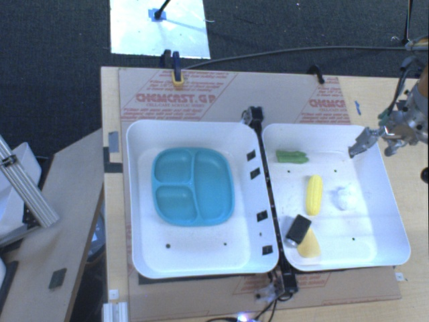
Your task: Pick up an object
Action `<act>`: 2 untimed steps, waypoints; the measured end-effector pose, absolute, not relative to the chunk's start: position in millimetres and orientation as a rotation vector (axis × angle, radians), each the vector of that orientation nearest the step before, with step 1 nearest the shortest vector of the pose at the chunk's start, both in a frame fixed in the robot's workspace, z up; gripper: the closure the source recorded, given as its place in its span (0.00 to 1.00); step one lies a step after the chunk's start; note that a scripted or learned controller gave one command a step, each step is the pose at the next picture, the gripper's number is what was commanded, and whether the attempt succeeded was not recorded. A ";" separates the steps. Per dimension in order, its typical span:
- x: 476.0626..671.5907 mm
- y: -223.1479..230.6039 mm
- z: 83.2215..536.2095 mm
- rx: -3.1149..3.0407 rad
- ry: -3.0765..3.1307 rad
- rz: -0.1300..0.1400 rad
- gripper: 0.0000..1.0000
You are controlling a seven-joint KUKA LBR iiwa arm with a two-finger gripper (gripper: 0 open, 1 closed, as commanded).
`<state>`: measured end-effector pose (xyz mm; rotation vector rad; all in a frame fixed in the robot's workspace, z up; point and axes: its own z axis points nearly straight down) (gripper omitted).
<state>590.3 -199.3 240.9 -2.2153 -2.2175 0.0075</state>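
- Camera view: gripper (367, 141) hangs over the right bin's (395, 210) 2 o'clock edge; I cannot tell its finger state.
- Corn cob (314, 194) lies mid-bin, green piece (291, 156) at 11, black block (298, 229) at 7.
- Open floor toward 4 o'clock.

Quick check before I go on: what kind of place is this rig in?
Probably a robotics lab test bench, not a kitchen: two white bins clipped together on a board, toy-like food such as a yellow corn cob, and the gripper at the right bin's edge.

One fixed camera looks down at a slant on both bins (201, 129) from above.
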 end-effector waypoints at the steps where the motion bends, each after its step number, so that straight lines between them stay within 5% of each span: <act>1: 592.7 -198.7 247.1 -2.218 -2.227 -0.001 0.00; 2: 597.9 -205.1 188.9 -2.219 -2.222 0.003 0.00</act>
